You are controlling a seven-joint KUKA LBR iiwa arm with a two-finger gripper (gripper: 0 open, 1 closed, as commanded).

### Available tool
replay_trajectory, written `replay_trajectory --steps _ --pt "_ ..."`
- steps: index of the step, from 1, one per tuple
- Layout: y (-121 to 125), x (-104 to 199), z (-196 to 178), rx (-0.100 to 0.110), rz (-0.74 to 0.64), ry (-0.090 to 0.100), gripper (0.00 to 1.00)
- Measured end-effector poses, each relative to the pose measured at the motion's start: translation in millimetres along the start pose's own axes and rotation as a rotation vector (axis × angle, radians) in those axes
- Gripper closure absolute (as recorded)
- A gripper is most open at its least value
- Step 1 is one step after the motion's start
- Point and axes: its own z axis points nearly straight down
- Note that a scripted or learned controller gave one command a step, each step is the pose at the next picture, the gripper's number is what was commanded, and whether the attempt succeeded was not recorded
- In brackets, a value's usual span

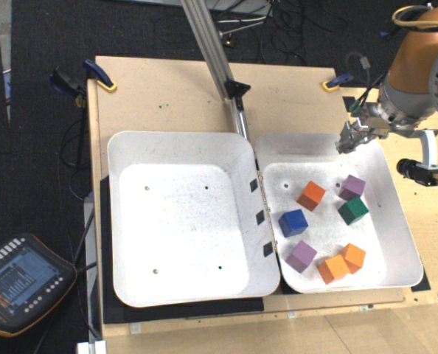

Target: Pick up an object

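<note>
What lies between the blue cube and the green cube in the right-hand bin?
In the camera view, bare white bin floor lies between the blue cube and the green cube. The red-orange cube sits just above that line.

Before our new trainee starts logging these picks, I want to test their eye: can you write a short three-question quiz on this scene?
1. True or false: every cube lies in the right bin.
2. Multiple choice: which cube lies nearest the divider between the bins? A) green cube B) blue cube C) upper purple cube
3. Fill in: the gripper hangs over the right bin's ____ edge, near its right-hand corner.

Key: 1 true. 2 B. 3 far. The left bin shows bare white floor, and two orange cubes touch near the front.
</note>
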Motion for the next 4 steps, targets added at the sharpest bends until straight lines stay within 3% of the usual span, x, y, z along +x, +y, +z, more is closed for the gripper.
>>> replay_trajectory --steps 1,2,4 --pt "2 4 -64 -0.001 -0.002 0.000 1.00" --pt "3 4 -105 0.002 -0.001 0.001 1.00" --pt "10 113 -104 0.009 -0.006 0.005 1.00"
